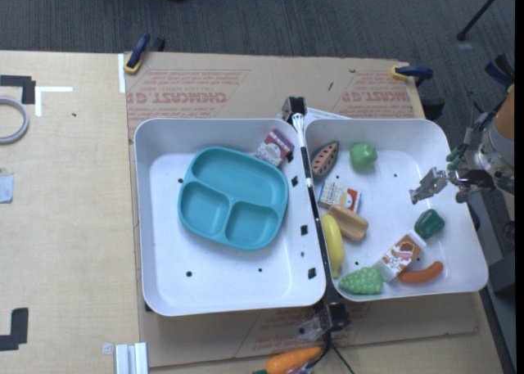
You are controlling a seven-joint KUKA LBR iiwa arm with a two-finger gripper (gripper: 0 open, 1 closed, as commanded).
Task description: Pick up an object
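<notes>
Grey metal tool (pixel 446 182) hangs at the right edge of the right bin (pixel 393 137), its fingers spread wide and holding nothing; a green pepper (pixel 429 223) lies just below it; a teal plate (pixel 233 198) sits mid-frame in the left bin (pixel 155 225).

The scene is evenly and brightly lit from overhead. Soft, faint shadows are cast beside the tool (pixel 440 182). Mild glare is seen on the white bin (pixel 458 274) below it. Slight softness is noted throughout.
</notes>
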